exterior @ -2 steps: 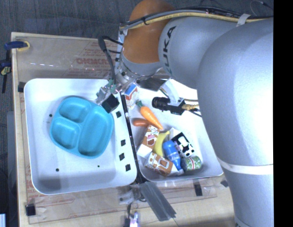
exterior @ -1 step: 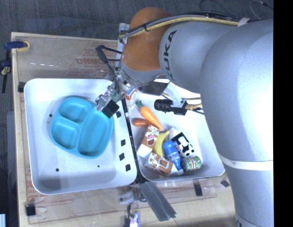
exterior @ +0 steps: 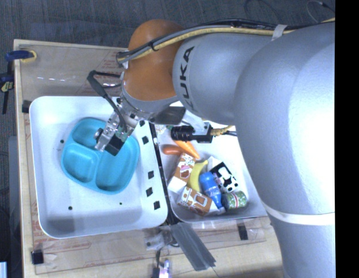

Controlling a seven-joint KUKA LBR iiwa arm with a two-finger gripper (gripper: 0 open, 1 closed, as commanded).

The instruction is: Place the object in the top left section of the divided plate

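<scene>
A blue divided plate [exterior: 87, 165] lies in the left white bin [exterior: 52, 213], toward its upper middle. My gripper [exterior: 110, 139] hangs over the plate's upper right part, near the rim of the section there. Its dark tip hides whatever lies directly beneath. I see no object clearly between its tips. The plate's sections that show look bare.
The right bin [exterior: 249, 212] holds a carrot [exterior: 180, 149], a banana [exterior: 197, 175], a blue bottle [exterior: 209, 191], small cartons [exterior: 194, 200], a black-and-white item [exterior: 226, 179] and a green can [exterior: 236, 200]. The arm's grey bulk covers the upper right of the bench.
</scene>
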